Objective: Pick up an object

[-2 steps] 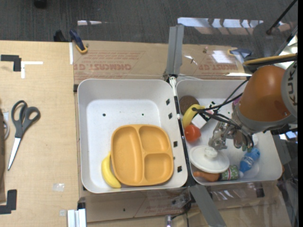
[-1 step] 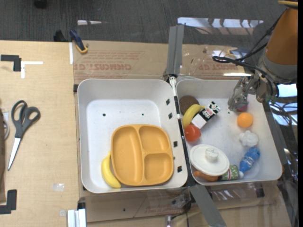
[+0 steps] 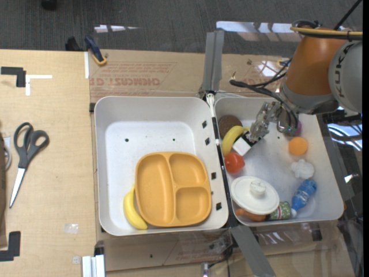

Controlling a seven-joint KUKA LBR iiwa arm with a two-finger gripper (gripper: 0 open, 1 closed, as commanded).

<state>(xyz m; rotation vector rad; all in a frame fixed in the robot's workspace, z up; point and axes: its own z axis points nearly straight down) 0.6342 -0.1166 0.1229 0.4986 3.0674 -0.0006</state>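
Observation:
My gripper [image 3: 255, 133] reaches into the right bin [image 3: 328, 172] from the upper right, near its far left part. Its tip sits just above a small white and black block [image 3: 242, 145] and may touch it. A yellow banana [image 3: 231, 137] and a brown round object [image 3: 229, 122] lie right beside that block, with a red tomato [image 3: 234, 163] just in front. Further right are an orange ball [image 3: 298, 146], a small white object [image 3: 302, 169] and a blue bottle [image 3: 304, 194]. A white lidded bowl [image 3: 255, 193] stands at the front.
The left bin [image 3: 115, 131] holds a yellow divided plate [image 3: 173, 188] with a second banana [image 3: 131, 210] tucked under its left edge. Scissors [image 3: 26, 149] lie on the wooden bench at far left. A grey divider [image 3: 212, 62] rises between the bins at the back.

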